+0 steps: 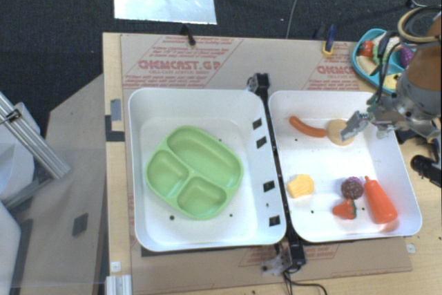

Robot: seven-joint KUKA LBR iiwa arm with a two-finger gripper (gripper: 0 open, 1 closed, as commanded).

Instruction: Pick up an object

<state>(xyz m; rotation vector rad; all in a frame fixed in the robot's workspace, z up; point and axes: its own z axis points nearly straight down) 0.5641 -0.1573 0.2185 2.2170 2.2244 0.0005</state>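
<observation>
The right bin holds several toy foods. An orange-red sausage lies at its far side, with a round beige piece just right of it. Nearer the front are a yellow chunk, a purple ball, a red strawberry-like piece and an orange carrot. My gripper reaches in from the right and sits low over the right edge of the beige piece. I cannot tell whether it touches the piece.
The left bin holds a green divided plate. A black hinge strip runs between the bins. A blue tray with small toys sits at the back right, beside the arm and its cables.
</observation>
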